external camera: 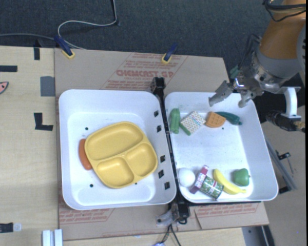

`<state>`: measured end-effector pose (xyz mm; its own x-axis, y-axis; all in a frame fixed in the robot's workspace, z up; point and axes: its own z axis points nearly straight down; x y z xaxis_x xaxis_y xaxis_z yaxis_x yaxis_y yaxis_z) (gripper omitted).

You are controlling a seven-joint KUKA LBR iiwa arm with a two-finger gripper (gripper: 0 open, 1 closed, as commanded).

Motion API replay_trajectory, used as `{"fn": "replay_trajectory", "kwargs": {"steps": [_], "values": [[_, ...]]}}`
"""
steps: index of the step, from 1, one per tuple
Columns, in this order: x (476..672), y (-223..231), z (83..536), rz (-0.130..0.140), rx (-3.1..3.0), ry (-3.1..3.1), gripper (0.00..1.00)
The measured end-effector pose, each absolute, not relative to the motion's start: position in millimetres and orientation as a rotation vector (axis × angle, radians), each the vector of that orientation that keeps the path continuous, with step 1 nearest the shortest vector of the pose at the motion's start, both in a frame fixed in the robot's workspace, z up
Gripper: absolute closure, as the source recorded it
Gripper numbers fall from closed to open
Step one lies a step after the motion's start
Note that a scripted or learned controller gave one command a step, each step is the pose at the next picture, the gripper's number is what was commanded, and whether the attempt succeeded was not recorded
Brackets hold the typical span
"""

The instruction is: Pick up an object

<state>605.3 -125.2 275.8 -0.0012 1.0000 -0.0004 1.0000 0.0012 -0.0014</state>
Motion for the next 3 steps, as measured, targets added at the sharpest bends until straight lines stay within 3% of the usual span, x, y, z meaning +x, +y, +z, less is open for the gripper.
{"fn": "replay_trajectory", "kwargs": {"steps": [1, 2, 3], "values": [[547.8, -162.2, 169.9, 0.003, -2.221, -2.219, 0.0], [589.1, -158.9, 86.6, -0.003, -2.223, -2.225, 0.0], [656.1, -172.6, 80.5, 0.064, -2.164, -2.193, 0.0]]}}
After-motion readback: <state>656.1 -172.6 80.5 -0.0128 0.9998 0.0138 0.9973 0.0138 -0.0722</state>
